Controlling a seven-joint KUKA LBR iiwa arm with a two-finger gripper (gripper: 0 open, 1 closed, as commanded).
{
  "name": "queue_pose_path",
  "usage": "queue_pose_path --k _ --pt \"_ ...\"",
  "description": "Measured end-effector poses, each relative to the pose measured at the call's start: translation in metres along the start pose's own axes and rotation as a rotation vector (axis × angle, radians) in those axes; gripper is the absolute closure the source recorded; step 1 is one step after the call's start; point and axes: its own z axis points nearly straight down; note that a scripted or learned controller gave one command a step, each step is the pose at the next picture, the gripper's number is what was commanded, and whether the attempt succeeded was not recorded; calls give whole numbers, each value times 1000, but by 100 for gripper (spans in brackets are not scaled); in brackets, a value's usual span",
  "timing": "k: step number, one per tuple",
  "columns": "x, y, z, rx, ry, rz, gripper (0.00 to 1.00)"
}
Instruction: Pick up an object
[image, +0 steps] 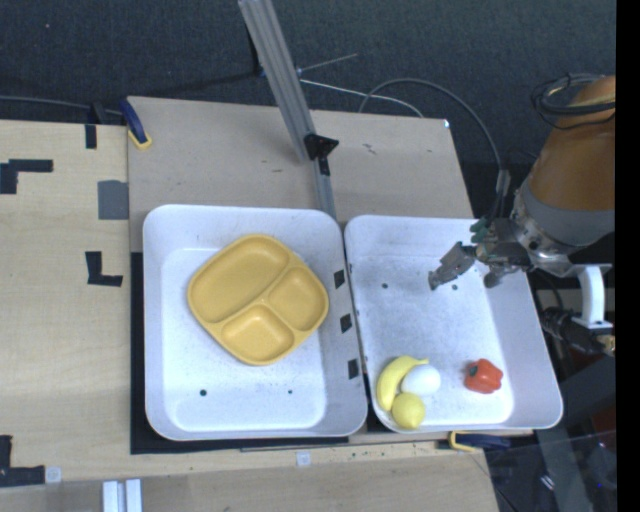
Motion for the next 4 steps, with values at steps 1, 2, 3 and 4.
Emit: queue_pose_path --k 1,2,3,4 --pt "0 0 0 0 0 0 0" --pt "1 6 61 7 0 1 0" --pt "0 -5 116 7 1 2 0" --pt "0 -7 170 7 1 1 0"
